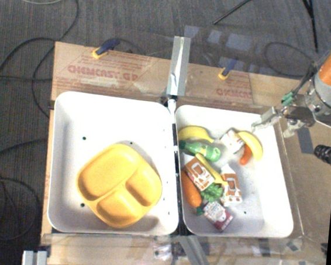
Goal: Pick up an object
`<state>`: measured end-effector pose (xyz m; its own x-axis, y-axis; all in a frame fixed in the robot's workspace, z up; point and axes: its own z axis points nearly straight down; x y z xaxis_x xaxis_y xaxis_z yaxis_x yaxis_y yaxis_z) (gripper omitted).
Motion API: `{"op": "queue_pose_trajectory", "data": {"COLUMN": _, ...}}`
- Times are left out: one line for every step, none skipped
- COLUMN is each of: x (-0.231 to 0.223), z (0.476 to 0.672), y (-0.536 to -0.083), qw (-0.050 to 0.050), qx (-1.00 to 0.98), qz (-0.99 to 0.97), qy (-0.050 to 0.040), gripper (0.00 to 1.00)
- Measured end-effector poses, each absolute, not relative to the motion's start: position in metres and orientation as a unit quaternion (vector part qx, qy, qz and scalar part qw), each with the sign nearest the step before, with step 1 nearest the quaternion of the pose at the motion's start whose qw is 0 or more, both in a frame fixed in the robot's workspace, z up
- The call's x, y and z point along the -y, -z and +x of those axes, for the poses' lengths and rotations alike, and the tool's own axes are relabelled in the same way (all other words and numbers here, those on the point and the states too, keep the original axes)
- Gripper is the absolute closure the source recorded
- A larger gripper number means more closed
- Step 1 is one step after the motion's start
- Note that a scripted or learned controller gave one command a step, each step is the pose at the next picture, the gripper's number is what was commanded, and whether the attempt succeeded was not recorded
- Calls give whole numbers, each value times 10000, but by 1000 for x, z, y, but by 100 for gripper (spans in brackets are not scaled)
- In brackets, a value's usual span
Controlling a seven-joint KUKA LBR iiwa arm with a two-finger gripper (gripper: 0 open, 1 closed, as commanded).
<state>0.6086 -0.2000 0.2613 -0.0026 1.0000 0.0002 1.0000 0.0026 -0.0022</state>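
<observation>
The right bin (275,211) holds a heap of toy food. A yellow banana (191,132) and a green bottle (201,149) lie at its far left. A white and red carton (231,140) sits beside a yellow wedge (253,144) with an orange piece (245,157) under it. Nearer lie a brown and white box (199,171), an orange carrot (191,192), a green leafy piece (212,192), a small carton (232,188) and a magenta packet (217,215). My gripper (277,124) hovers over the bin's far right corner, open, with nothing between its fingers, just right of the yellow wedge.
In the left bin (72,125) a yellow divided plate (120,184) lies upside up near the front. A metal bar (178,65) stands behind the seam between the bins. Cardboard (113,73) and cables lie behind.
</observation>
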Motion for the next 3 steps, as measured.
{"op": "queue_pose_trajectory", "data": {"x": 220, "z": 668, "y": -132, "qw": -37, "qx": 7337, "qz": -6795, "qy": 16, "gripper": 0}}
{"op": "queue_pose_trajectory", "data": {"x": 218, "z": 671, "y": -119, "qw": -97, "qx": 7892, "qz": -6140, "qy": 87, "gripper": 0}}
{"op": "queue_pose_trajectory", "data": {"x": 224, "z": 677, "y": -116, "qw": -39, "qx": 8520, "qz": -5236, "qy": 31, "gripper": 0}}
